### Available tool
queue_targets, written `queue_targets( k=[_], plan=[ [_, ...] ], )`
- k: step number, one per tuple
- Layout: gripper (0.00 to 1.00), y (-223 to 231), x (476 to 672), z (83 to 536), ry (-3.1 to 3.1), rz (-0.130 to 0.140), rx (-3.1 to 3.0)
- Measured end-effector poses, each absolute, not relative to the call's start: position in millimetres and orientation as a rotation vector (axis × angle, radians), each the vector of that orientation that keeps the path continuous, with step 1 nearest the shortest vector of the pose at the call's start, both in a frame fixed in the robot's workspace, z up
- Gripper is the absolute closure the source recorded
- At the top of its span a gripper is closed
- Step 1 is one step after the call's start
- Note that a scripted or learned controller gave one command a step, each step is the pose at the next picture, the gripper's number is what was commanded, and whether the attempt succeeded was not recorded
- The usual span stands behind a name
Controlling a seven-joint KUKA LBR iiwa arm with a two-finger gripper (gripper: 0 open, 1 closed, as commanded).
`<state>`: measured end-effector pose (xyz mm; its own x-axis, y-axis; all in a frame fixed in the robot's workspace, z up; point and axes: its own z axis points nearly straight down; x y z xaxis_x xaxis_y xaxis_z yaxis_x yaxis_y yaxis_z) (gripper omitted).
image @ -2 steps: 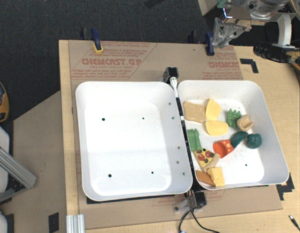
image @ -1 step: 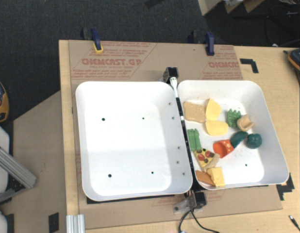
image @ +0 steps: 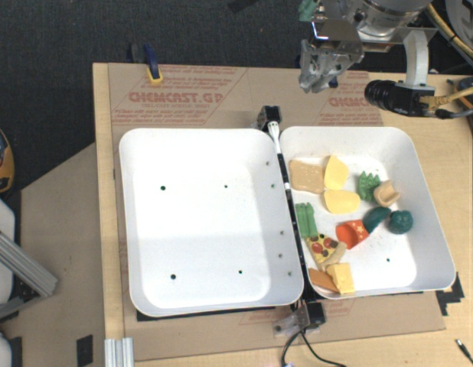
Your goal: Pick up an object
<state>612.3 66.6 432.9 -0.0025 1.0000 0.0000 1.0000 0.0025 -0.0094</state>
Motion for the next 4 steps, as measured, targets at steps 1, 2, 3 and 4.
queue_targets(
  k=[1,2,3,4],
  plan=[
    [1.0,64,611.5,541,-2.229,-0.014,-2.225],
    [1.0,72,642.7,433,-2.219,0.008,-2.219],
    [1.0,77,638.1,541,-2.229,-0.014,-2.225],
    [1.0,159,624.6,406,-2.223,0.012,-2.21]
  ],
)
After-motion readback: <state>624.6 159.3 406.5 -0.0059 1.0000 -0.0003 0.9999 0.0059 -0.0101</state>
